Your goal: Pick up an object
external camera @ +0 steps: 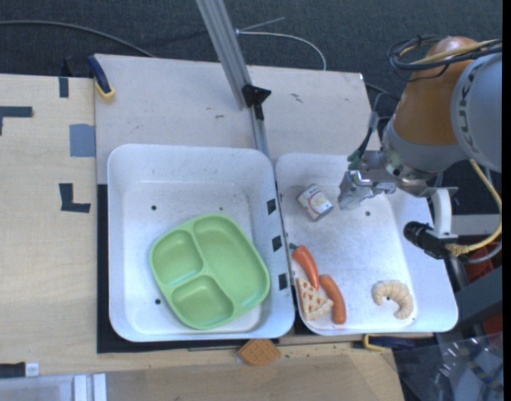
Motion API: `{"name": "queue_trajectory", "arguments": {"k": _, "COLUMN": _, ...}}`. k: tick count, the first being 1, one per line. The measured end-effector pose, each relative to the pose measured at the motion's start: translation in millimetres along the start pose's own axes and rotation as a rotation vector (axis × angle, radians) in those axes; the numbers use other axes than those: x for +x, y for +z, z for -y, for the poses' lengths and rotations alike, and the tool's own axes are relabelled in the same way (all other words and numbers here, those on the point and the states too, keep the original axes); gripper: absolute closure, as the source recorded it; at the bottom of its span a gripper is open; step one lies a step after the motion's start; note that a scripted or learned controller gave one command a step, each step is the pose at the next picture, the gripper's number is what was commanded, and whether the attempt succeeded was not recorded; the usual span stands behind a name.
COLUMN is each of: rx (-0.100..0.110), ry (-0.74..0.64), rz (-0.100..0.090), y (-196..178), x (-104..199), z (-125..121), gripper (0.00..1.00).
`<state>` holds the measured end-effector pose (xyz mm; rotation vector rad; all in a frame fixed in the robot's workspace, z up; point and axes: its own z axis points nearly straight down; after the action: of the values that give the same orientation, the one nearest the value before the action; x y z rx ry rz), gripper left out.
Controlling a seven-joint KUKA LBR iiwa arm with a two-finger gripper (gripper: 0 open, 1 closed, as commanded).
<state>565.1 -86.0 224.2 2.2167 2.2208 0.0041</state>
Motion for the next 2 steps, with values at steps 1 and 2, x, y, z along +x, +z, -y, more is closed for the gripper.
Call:
{"name": "queue_trajectory", "arguments": {"k": 1, "rx": 0.000, "ry": 0.000, "rz": 0.000, "y": -47.6, "x": 0.1, "z": -1.3, "gripper": 1.00}}
{"name": "queue_trajectory", "arguments": {"k": 2, "rx": 0.008, "ry": -0.003, "rz": -0.002, "y": -27.1, "x": 49.3, "z": -12.9, "gripper": 1.00}}
